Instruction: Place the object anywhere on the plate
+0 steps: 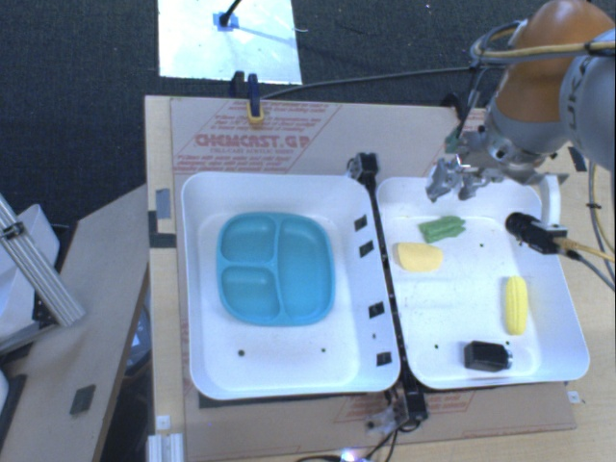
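- Grey metal and an orange band mark the arm as its gripper [452, 183] hangs over the far edge of the right bin [568, 287], seen from the fixed camera above the bench. Its fingers look slightly apart with nothing between them, though at this slant the gap is hard to read.
- Just below the gripper lies a green pod [442, 227], the nearest candidate; just beyond that, a pale yellow wedge [420, 257]. A corn cob [516, 304] sits lower and out to the side, and a black block [487, 356] lies farthest, near the bin's front rim.
- The blue plate [277, 266], divided into compartments, sits in the left bin [207, 354], well apart from the gripper and across the ridge where the bins meet.
- Risk one, as a judgement: the pod and wedge lie close together, so a descent slightly off line could nudge one while closing on the other.
- Risk two: the pod is flat and low, and the fingers may close above it.
- Risk three: a weak hold could drop the item on the ridge or the bin floor short of the plate.
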Controlling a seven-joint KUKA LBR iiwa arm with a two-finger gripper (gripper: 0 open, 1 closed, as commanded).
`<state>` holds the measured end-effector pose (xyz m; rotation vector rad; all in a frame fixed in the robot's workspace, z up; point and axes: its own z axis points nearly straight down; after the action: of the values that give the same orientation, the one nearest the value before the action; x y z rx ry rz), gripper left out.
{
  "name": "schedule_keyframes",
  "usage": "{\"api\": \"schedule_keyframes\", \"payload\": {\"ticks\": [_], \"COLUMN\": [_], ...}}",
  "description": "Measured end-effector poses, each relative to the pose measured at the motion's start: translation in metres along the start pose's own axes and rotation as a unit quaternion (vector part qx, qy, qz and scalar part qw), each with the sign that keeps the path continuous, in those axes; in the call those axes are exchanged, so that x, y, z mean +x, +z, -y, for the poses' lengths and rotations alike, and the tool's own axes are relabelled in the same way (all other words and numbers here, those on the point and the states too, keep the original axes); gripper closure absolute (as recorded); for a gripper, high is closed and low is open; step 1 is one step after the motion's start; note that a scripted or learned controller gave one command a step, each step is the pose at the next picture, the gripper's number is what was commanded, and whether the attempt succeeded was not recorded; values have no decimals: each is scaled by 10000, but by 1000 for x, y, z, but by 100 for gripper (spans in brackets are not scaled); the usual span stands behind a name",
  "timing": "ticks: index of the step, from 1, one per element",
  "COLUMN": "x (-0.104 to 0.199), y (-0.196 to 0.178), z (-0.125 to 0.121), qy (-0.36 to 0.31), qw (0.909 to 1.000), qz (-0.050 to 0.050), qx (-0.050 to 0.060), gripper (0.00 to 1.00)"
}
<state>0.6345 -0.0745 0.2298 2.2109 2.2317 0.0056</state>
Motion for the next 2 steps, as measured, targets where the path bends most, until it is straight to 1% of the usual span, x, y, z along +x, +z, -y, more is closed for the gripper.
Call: {"api": "schedule_keyframes", "payload": {"ticks": [1,2], "x": [62,107], "y": [-6,-9], "z": [-4,-10], "qy": [-2,0], "qw": [10000,10000], "qz": [-3,0], "qx": [3,-1], "gripper": [100,100]}}
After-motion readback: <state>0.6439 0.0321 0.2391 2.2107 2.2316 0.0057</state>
